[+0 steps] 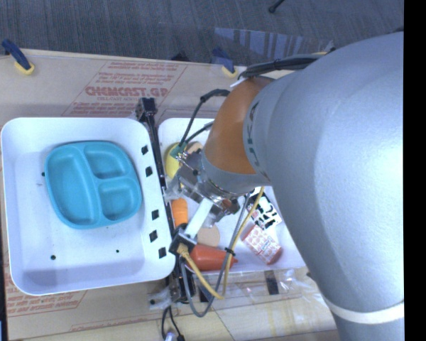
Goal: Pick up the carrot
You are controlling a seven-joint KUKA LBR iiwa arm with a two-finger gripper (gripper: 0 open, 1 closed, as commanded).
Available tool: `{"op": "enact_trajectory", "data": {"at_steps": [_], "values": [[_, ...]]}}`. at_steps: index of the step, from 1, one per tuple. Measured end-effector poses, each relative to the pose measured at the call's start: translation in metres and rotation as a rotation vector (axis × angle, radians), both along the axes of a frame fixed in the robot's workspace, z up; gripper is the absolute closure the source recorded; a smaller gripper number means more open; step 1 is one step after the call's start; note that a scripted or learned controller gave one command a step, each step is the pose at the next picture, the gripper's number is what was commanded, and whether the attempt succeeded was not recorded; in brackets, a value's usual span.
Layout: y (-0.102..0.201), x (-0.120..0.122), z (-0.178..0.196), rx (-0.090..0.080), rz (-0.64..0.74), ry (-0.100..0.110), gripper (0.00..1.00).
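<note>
The carrot (178, 212) shows as a short orange piece against the left wall of the right bin (292, 260), partly covered by the wrist. My gripper (189, 190) is low in that bin, right above and beside the carrot. The arm's grey body and orange band hide most of the bin. Whether the gripper touches the carrot is hidden.
A red-orange elongated thing (211, 258) lies near the right bin's front wall, with a beige piece (209, 236) behind it. A yellow item (173, 155) sits at the back left and a red-and-white packet (261, 243) to the right. The left bin (21, 212) holds a blue divided tray (92, 183).
</note>
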State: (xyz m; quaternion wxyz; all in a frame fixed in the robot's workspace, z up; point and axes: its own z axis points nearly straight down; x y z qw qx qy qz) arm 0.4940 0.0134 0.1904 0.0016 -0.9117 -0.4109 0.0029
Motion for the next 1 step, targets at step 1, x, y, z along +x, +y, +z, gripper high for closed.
{"op": "enact_trajectory", "data": {"at_steps": [1], "values": [[0.0, 0.0, 0.0, 0.0, 0.0, 0.0, 0.0]]}}
